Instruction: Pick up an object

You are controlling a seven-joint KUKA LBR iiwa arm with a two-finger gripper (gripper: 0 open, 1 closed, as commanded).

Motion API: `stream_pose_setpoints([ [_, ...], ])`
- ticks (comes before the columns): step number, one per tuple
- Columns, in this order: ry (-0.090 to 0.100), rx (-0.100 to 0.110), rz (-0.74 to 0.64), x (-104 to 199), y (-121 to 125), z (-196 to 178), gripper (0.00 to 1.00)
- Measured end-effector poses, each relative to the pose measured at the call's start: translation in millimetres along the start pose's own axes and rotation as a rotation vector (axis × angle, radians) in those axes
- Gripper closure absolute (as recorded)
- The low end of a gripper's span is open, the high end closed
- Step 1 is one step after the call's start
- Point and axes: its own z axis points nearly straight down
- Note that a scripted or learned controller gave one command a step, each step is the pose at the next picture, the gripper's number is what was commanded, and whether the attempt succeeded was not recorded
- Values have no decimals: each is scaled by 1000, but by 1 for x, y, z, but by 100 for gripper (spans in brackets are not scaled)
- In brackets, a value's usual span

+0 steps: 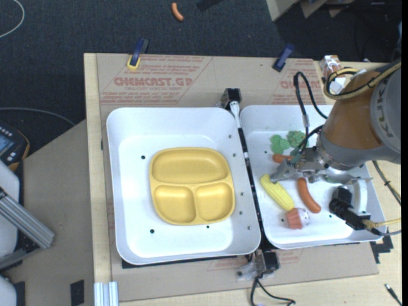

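Note:
The right bin (319, 234) holds several toy foods. A yellow corn cob (277, 192) lies near its left wall, with an orange sausage (310, 196) to the right of it. A small red and white piece (296, 218) sits in front of them. Green leafy pieces (287, 140) and a small orange piece (278, 159) lie toward the back. My gripper (285, 169) hangs low over the bin's middle, just above the corn and the sausage and close to the small orange piece. Nothing is seen held in it.
The left bin (127, 139) holds a yellow divided plate (191, 185). A black divider runs between the two bins. The arm's orange band (350, 120) covers the right bin's back right part. Clamps sit on the board's far edge.

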Motion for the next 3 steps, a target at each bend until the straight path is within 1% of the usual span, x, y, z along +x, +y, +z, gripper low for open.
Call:
stream_pose_setpoints([
  [1, -7, -17, 2, -3, 6, 17, 0],
  [2, -13, -30, 6, -6, 8, 4, 100],
  [3, -4, -9, -3, 1, 9, -58, 100],
])
